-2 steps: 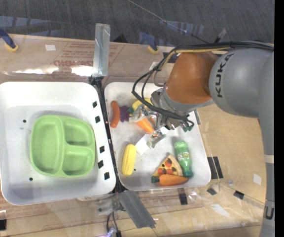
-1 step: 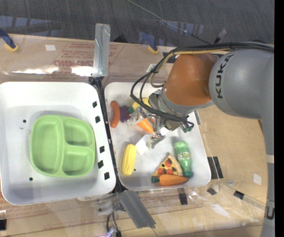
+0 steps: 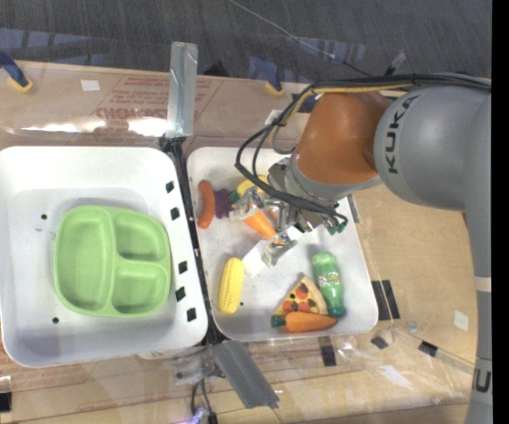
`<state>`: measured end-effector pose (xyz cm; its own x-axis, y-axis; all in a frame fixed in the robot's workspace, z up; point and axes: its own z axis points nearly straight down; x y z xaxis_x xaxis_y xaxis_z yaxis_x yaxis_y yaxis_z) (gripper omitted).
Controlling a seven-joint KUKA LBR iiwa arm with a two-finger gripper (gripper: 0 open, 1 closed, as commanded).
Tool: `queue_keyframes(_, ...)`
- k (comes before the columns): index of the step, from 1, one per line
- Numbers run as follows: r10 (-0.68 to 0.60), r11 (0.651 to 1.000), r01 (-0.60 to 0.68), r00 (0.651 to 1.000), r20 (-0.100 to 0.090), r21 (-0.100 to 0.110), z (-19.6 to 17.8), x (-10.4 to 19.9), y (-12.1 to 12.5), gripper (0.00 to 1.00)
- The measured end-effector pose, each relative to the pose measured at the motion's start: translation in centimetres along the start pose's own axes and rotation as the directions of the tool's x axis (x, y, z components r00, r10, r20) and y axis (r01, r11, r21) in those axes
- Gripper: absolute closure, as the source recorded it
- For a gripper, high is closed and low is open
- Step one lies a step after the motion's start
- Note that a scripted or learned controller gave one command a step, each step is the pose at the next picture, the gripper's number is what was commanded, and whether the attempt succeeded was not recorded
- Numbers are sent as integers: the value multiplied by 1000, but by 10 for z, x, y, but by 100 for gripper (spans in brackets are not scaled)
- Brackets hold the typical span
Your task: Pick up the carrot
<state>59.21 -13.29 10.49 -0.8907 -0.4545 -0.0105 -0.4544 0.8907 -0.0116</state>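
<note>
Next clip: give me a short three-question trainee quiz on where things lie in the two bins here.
1. True or false: the green divided plate lies in the same bin as the corn cob.
2. Which item lies nearest the front wall of the right bin? A) green bottle B) carrot C) hot dog
3. Fill in: the pizza slice lies between the carrot and the ____, directly left of the bottle's base.

Key
1. False; the plate sits alone in the left bin.
2. B
3. gripper, which hangs over the bin's middle beside a small orange piece.
</note>
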Motion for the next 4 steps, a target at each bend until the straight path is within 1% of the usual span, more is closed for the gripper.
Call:
queue_keyframes(1, -54, 999, 54, 999, 7, 3, -1, 3, 3, 0)
queue_keyframes(2, -27, 1000, 27, 1000, 8, 4, -1, 5, 3, 0)
queue_keyframes(3, -14, 1000, 14, 1000, 4, 6, -1, 1, 4, 0)
queue_keyframes(4, -18, 1000, 18, 1000, 9, 10, -14, -2, 3, 100)
